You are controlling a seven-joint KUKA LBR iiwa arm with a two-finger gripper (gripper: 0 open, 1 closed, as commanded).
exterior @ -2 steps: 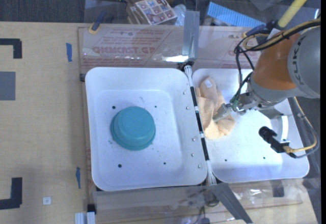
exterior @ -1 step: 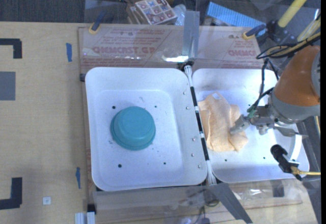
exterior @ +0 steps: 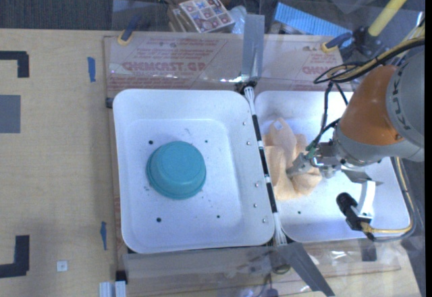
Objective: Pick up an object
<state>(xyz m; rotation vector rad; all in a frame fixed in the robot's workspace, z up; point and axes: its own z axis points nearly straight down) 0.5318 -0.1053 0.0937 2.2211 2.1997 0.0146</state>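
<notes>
At the bottom edge, the bench (exterior: 54,154) front carries the two bins. The left bin (exterior: 135,221) holds an upturned teal bowl (exterior: 177,169) just left of its centre. The right bin (exterior: 317,221) holds a pale tan crumpled object (exterior: 283,150) against its 9 o'clock wall, long axis running from 12 to 6 o'clock. The gripper (exterior: 300,166) rests on the object's lower right part; whether its jaws are clenched cannot be told. Red lettering on the clear sheet (exterior: 175,63) behind reads "CHEMCAST GP".

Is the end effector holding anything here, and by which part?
Cannot be told: the end effector sits against the tan object in the right bin.
</notes>
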